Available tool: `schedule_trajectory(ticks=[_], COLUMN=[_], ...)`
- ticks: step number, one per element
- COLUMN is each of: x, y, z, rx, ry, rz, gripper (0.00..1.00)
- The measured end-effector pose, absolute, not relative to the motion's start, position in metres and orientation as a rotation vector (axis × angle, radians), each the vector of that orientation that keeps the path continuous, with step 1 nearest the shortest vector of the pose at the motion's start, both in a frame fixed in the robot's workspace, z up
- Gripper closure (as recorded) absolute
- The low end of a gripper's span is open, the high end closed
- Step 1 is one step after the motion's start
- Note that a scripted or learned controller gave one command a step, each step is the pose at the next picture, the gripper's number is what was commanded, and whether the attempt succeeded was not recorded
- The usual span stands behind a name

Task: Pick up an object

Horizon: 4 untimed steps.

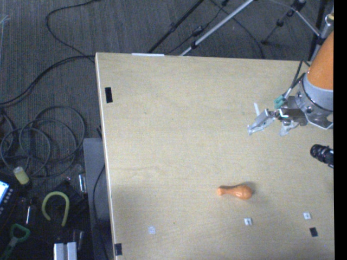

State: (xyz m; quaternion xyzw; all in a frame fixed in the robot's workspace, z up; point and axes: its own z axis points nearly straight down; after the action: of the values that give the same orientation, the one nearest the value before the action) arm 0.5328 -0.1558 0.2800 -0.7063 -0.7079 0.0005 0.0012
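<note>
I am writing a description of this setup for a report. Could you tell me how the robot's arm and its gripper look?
The arm is orange where it enters at the right edge, with a grey band below that. The gripper is bare silver metal: a blocky mount with two thin, pale fingers. A small teal part sits on the mount, and thin dark cables run along the arm to it.

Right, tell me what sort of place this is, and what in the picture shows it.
Probably a robotics lab or test workspace. A grey and orange robot arm with a gripper reaches over a bare wooden table holding one small orange object. Loose cables and tripod legs sit on the carpet.
</note>
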Motion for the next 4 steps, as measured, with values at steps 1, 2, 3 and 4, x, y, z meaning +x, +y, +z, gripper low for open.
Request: schedule_trajectory(ticks=[1,2,3,4], x=[0.609,0.66,0.669,0.67], y=[-0.16,-0.195,-0.202,-0.2], z=[0.235,0.128,0.085,0.095], rx=[-2.131,-1.897,-1.621,-1.621], ry=[-2.307,-2.504,-2.693,-2.695], rz=[0.004,0.003,0.003,0.0], gripper=[0.0,0.0,0.0,1.0])
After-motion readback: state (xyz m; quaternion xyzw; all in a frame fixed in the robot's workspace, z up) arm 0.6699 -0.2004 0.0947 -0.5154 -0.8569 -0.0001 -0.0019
